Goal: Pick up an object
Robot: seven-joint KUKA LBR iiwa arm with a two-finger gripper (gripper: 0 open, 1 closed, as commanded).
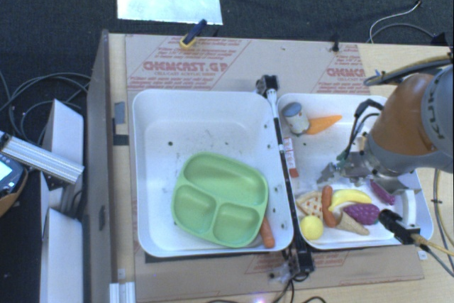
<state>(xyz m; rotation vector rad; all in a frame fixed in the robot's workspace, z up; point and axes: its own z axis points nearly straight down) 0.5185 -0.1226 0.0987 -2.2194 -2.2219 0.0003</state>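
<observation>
Jaws [339, 168] hung in the right bin [312, 101]; I could not tell their state. Toy banana [350, 198] by its front edge looked light, hard, slippery; grab its middle.

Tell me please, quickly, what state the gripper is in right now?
Gripper: cannot be told; it sits low in the right bin, above the toy food.

Green divided plate [220, 200] in white left bin [152, 117]; right bin [323, 243] held yellow banana [351, 196], purple grapes [362, 211], orange carrot [323, 124].
</observation>
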